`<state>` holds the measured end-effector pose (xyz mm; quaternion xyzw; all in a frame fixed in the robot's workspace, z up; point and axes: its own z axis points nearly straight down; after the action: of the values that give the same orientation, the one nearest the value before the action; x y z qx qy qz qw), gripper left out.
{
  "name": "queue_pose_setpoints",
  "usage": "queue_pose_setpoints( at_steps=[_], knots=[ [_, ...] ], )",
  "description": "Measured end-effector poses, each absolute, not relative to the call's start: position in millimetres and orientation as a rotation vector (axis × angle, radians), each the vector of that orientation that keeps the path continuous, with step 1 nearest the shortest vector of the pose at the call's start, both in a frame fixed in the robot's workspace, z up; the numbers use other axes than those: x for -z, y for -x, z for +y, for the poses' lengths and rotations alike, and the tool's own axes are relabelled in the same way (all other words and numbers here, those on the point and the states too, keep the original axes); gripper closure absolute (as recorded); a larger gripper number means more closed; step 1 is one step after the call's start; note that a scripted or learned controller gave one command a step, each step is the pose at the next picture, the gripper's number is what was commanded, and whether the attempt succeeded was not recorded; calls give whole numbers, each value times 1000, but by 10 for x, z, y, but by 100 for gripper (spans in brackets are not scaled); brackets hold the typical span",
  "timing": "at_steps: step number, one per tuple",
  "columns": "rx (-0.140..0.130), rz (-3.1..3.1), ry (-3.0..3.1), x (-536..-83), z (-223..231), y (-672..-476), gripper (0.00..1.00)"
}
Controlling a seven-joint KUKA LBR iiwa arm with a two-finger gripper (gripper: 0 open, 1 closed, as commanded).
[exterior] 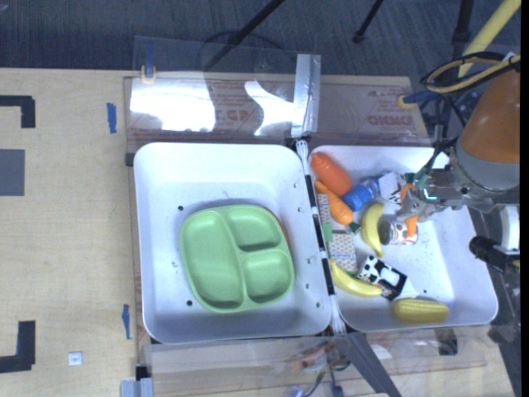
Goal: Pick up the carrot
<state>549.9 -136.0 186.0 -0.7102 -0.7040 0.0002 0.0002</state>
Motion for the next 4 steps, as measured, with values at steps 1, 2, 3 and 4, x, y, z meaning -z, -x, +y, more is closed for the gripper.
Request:
queue_pose_setpoints(
  at_steps=[1,2,3,4],
  knots=[
    [0,-2212,2231,-1861,-1361,-5499,0],
    [0,-2284,2160,-2346,-1004,-5766,0],
    [-2,-2278,2162,-1636,-1449,-5811,0],
    [-2,-2278,2162,-1636,-1448,-5811,0]
  ],
)
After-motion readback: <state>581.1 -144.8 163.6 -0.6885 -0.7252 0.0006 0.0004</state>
